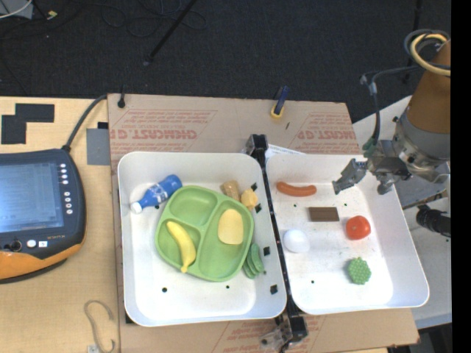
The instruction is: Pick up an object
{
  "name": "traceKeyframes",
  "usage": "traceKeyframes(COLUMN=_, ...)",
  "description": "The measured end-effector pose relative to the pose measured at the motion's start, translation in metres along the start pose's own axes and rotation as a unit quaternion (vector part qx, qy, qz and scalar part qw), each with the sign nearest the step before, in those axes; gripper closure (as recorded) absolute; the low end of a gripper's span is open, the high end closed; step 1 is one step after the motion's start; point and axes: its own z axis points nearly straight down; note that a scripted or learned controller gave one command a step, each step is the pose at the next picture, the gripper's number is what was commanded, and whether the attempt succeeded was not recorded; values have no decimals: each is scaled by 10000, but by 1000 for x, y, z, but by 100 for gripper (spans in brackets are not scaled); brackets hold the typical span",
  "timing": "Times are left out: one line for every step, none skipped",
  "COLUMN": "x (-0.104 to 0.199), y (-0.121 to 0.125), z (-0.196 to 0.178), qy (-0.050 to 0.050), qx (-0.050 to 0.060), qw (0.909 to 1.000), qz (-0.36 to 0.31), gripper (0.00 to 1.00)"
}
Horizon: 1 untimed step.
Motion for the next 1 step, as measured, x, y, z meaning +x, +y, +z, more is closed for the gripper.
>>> traceKeyframes(x=4, y=5, z=63, qy=6, qx=29, qw=10000, qz=-5, gripper=0)
